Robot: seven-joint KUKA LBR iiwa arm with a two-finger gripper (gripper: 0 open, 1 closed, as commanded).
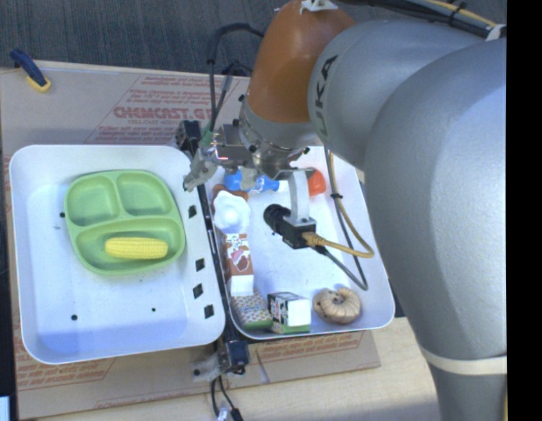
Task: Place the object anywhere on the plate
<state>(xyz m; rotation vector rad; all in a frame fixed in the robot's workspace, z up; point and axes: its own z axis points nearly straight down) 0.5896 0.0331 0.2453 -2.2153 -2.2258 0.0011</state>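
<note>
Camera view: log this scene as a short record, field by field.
left bin: holds green divided plate
plate contents: corn cob in the front compartment
right bin: holds white bottle, brown carton, small green and white box, doughnut
arm: over the right bin's far end
gripper: above the white bottle, fingers unclear
task status: corn already on plate

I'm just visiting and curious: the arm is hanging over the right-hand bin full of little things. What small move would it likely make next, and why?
Probably a short drop straight down to close on something. The gripper hangs above the clutter at the right bin's far-left corner, beside the white bottle. The green plate in the left bin already bears a corn cob, with room to spare.
</note>
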